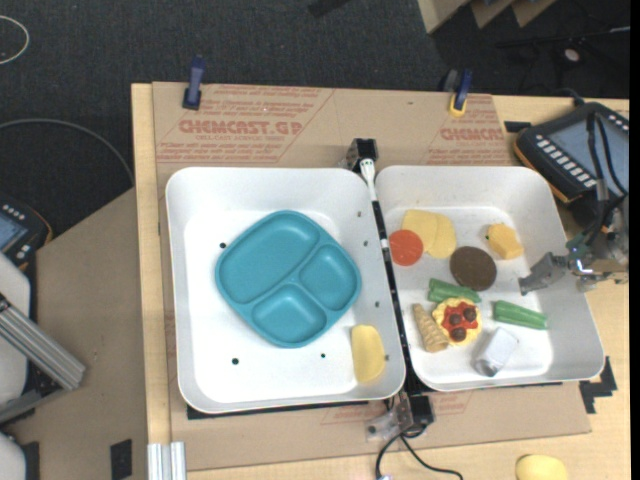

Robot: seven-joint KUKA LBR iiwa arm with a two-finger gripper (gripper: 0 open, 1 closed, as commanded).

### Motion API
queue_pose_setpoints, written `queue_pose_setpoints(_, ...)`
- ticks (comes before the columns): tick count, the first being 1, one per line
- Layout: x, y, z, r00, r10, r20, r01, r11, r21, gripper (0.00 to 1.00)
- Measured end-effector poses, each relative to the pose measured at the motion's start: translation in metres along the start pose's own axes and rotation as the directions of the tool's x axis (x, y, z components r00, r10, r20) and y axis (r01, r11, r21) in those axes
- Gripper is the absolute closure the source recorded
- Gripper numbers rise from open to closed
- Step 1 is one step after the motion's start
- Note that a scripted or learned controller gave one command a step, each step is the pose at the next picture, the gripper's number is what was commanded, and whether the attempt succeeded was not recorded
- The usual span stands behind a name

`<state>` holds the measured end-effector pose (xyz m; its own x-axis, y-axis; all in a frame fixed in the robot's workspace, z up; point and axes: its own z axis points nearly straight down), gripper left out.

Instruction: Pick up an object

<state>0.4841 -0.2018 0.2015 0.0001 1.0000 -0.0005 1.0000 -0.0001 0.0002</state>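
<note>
Reaching in at the right rim of the right bin [575, 298], the hand [545, 273] hangs above the bin floor with nothing between its fingers; whether they are spread or closed cannot be told at this size. Just below the hand lies a green bean-shaped piece [519, 315]. Left of the hand sits a brown round disc [472, 266], with a second green piece [454, 291] under it. Above and left of the hand rests a small yellow block [504, 240]. Farther left are a larger yellow piece [429, 232] and a red-orange round piece [405, 247], touching each other. Below and left of the hand are a small pizza-like piece [459, 317], a tan bread-like piece [429, 329] and a grey-white block [496, 351]. Well to the left, the other bin [190, 298] holds a teal divided plate [287, 278] and a yellow oblong piece [367, 352].
</note>
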Motion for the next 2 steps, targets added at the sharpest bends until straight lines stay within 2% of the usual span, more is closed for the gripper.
queue_pose_setpoints(1,0.007,0.027,0.122,1.000,-0.002,-0.003,0.002,1.000,0.003,0.00)
queue_pose_setpoints(2,0.006,0.027,0.106,1.000,0.001,0.001,-0.001,1.000,-0.003,1.00)
